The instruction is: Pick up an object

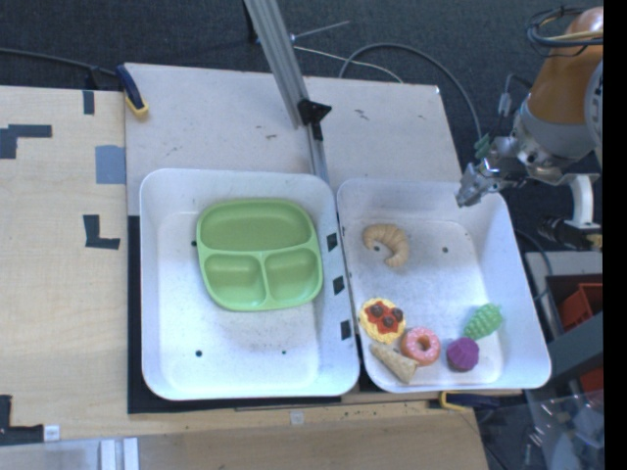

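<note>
Gripper [468, 194] hovers over the right bin's [509, 253] far-right corner, nothing between its fingers; how wide they stand is too small to tell. Pick not started: croissant [387, 244] nearest, donut [422, 345] and other toy food along the near edge.

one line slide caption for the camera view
Gripper over right bin's far corner; croissant and toy foods below.
</note>
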Robot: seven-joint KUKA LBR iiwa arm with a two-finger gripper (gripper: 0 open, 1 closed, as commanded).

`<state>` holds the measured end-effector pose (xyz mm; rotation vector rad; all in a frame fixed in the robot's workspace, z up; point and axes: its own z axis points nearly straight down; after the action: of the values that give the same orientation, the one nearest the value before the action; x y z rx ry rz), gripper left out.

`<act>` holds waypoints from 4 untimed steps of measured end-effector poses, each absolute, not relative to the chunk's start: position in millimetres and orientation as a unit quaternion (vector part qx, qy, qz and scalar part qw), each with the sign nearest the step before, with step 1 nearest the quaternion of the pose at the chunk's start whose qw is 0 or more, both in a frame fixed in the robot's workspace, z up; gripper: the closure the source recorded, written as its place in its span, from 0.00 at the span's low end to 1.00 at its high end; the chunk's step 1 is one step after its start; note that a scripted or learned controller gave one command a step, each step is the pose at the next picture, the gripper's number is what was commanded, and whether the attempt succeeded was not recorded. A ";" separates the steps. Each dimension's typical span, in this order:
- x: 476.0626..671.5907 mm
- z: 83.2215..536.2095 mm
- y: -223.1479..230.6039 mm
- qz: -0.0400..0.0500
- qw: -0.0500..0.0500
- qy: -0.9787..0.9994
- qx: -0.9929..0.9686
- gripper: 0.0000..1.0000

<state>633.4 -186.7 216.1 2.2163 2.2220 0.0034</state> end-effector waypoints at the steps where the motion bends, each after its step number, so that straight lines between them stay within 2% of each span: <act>1: 634.8 269.7 -186.3 0.001 0.003 0.708 0.706 1.00; 2: 621.7 270.8 -126.6 0.001 -0.001 0.709 0.705 1.00; 4: 578.3 244.4 -20.6 -0.001 -0.002 0.709 0.705 1.00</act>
<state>578.3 -20.6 244.4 2.2173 2.2305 -0.0030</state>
